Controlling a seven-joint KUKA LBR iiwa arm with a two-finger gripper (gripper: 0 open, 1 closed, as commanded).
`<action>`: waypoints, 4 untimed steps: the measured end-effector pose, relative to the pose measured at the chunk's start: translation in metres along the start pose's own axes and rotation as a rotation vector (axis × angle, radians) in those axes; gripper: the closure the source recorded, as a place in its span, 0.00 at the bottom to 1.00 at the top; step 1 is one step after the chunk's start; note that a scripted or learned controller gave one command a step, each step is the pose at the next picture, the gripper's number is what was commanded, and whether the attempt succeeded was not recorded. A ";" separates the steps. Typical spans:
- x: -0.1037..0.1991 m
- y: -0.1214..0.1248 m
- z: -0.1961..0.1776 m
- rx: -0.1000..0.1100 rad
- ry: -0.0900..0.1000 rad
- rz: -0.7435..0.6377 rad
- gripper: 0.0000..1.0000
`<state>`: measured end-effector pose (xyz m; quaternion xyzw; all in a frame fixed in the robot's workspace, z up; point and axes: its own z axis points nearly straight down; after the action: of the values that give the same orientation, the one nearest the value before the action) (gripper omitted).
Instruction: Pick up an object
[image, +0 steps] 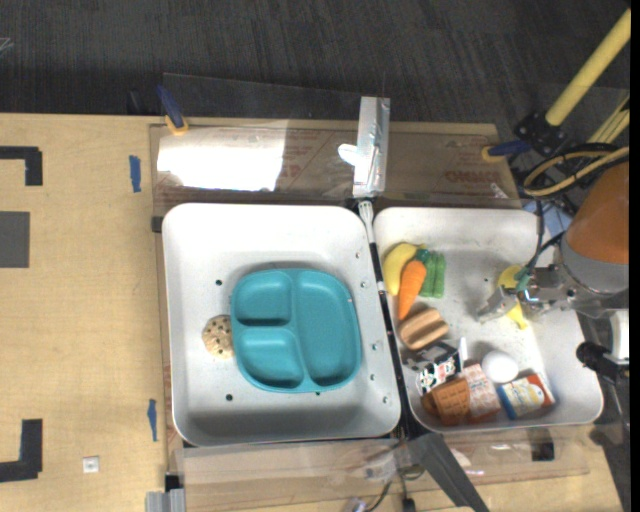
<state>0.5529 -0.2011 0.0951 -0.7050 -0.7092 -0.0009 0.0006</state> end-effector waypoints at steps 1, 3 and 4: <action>0.051 -0.009 0.008 -0.006 -0.003 0.217 0.00; 0.104 0.002 -0.013 0.002 -0.003 0.489 1.00; 0.103 0.002 -0.013 0.003 -0.003 0.490 0.00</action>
<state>0.5538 -0.0978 0.1079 -0.8560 -0.5170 0.0015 0.0007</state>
